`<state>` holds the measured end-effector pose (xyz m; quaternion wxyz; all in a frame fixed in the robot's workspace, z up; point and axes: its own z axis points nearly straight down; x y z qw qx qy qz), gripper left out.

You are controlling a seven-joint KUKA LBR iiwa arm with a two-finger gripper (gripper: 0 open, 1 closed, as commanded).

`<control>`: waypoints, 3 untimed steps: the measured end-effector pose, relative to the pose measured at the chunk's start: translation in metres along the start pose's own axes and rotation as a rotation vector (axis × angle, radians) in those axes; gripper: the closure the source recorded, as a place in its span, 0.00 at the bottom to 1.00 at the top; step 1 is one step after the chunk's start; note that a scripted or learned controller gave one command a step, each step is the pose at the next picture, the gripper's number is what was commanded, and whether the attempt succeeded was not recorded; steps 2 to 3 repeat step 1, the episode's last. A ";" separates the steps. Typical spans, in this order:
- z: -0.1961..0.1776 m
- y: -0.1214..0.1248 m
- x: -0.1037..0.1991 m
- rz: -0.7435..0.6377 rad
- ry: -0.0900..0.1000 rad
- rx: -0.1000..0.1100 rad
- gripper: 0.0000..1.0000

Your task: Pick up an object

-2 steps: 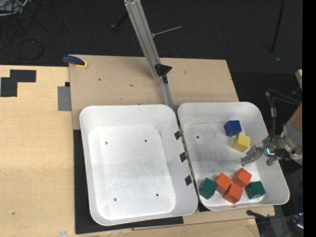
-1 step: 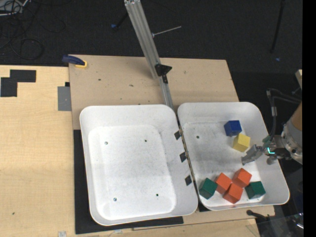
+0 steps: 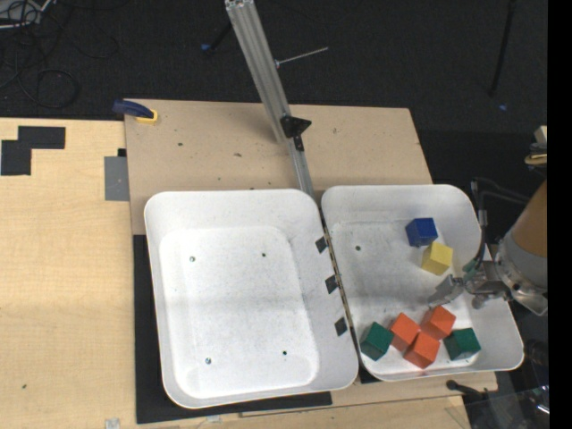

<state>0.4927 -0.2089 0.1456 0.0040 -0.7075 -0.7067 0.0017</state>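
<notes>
In right bin (image 3: pixel 393 206) — fingers (image 3: pixel 444 287) spread, holding nothing, above orange cube (image 3: pixel 439 321) — matte, square-edged.

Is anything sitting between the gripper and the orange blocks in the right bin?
Nothing visible. The gripper hangs just above the small orange block in the right white bin, with bare floor between; the yellow cube sits behind.

Two bins are set side by side on the bench (image 3: pixel 268 150): left bin (image 3: pixel 179 213), right bin (image 3: pixel 375 206). In the right bin, two blocks (image 3: pixel 422 231) are placed at 1 o'clock, touching; five blocks (image 3: pixel 420 336) are clustered at 5 o'clock. The gripper (image 3: pixel 458 286) is positioned between both groups.
</notes>
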 end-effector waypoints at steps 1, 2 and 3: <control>0.053 0.000 0.001 0.001 0.000 -0.003 0.00; 0.053 0.000 0.001 0.001 0.000 -0.003 0.00; 0.053 0.000 0.001 0.001 0.000 -0.003 0.00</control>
